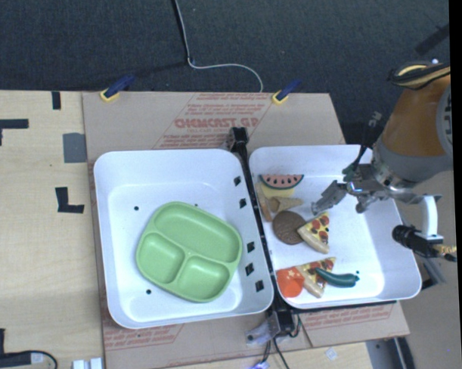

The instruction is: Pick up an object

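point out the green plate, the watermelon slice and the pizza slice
green plate [189, 251], camera view, on the divider ridge near its middle
watermelon slice [281, 181], camera view, on the red flesh
pizza slice [317, 232], camera view, on the topped face

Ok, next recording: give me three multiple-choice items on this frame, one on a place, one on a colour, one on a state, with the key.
1. Where does the pale green three-compartment plastic plate lie?
A. left white bin
B. right white bin
C. on the cardboard

2. What colour is the rind of the toy watermelon slice?
A. blue
B. green
C. white

3. How does the arm's two-finger gripper stand?
A. shut on the plate
B. shut on the watermelon slice
C. above the right bin, holding nothing

Key: 1 A, the plate lies inside the left bin. 2 B, a green edge runs along the red slice. 3 C, its tip hangs over the right bin near the triangular toy pizza slice, with nothing between its fingers.
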Robot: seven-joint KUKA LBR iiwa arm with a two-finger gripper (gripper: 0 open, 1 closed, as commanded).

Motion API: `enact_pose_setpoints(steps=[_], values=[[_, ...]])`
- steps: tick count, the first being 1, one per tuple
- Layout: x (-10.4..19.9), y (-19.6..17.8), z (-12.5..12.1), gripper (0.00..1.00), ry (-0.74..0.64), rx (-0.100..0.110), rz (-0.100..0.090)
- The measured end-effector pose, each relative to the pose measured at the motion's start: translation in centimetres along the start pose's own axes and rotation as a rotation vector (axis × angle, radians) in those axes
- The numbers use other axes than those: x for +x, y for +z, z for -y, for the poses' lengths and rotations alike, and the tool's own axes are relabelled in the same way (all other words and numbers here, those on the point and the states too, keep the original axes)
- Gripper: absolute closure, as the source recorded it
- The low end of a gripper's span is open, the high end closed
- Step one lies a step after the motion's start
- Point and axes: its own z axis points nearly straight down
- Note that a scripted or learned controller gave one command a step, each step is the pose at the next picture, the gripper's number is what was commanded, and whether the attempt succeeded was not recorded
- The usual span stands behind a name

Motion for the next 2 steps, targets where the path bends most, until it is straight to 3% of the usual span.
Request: enact_pose_setpoints(steps=[1,2], values=[[2.4,12.1,-5.1,0.0,-0.003,-0.003,0.001],[10.0,1.0,-0.4,0.0,-0.007,-0.006,-0.002]])
